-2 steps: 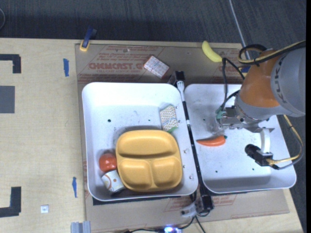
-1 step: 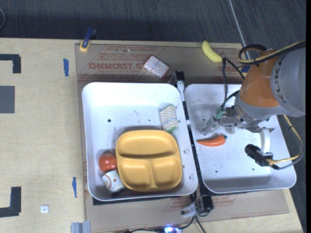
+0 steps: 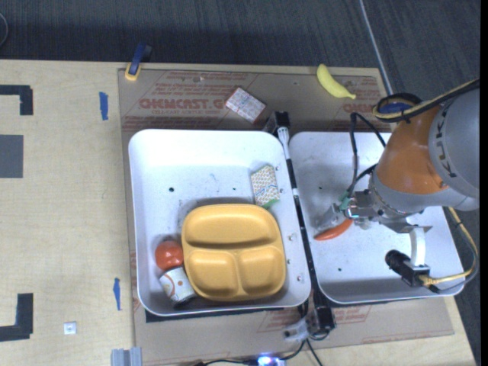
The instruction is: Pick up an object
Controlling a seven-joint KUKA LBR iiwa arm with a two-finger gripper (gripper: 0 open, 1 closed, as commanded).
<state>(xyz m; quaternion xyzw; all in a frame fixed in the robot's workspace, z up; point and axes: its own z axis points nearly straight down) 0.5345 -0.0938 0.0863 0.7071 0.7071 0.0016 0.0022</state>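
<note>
In the right bin (image 3: 335,158), a small orange, carrot-like object (image 3: 332,233) lies on the floor near the left wall. My gripper (image 3: 348,210) hangs just above and to the right of it, at the end of the grey arm with the orange band (image 3: 408,162). The gripper's tip meets the orange object's right end, and the wrist hides the contact. The left bin (image 3: 152,158) holds a yellow compartment tray (image 3: 232,248), a red-orange ball (image 3: 168,254), a small white and orange cup (image 3: 178,284) and a patterned packet (image 3: 264,184).
On the cardboard behind the bins lie a yellow banana (image 3: 334,82) and a patterned card (image 3: 244,104). A blue clip (image 3: 137,61) sits at the cardboard's far left corner. Black cables and a connector (image 3: 408,269) trail over the right bin's near right part.
</note>
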